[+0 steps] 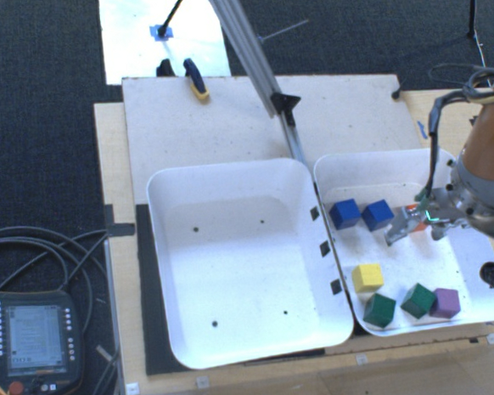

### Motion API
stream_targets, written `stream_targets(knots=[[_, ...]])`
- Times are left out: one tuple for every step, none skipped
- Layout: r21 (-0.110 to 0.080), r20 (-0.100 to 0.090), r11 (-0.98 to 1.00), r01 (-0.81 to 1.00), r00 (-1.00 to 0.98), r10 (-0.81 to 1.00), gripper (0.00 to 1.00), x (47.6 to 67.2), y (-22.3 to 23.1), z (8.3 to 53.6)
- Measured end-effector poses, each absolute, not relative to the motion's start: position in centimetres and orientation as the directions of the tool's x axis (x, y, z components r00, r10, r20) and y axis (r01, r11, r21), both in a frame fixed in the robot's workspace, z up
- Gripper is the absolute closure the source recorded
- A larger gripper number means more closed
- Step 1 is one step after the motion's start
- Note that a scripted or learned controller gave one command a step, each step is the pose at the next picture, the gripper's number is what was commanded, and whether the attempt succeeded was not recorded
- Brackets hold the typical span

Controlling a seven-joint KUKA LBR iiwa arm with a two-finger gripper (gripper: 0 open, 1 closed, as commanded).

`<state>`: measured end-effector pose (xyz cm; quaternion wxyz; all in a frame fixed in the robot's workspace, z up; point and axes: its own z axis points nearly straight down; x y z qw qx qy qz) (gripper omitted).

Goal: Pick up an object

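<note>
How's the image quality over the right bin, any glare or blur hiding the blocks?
Camera view: lighting is even and soft, the blocks cast only faint shadows; the blue blocks and yellow block read sharp in the right bin; the tool looks slightly smeared, with a small green glow beside it; a white sheet at top is overexposed.

Two blue cubes [361, 214] lie just left of the gripper [400, 229]; the yellow cube [367, 277], two green cubes [398, 305] and purple cube [446, 302] lie nearer the camera.
</note>
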<state>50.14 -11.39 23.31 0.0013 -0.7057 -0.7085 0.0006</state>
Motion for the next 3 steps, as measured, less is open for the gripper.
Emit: stream_targets(knots=[[0.002,0.0,0.002,1.0,-0.002,1.0,0.0,50.2,-11.4,23.5],[-0.005,0.002,0.002,1.0,-0.002,1.0,0.0,49.9,-10.8,17.4],[0.004,0.005,0.001,1.0,-0.001,1.0,0.0,49.4,-10.9,11.9]])
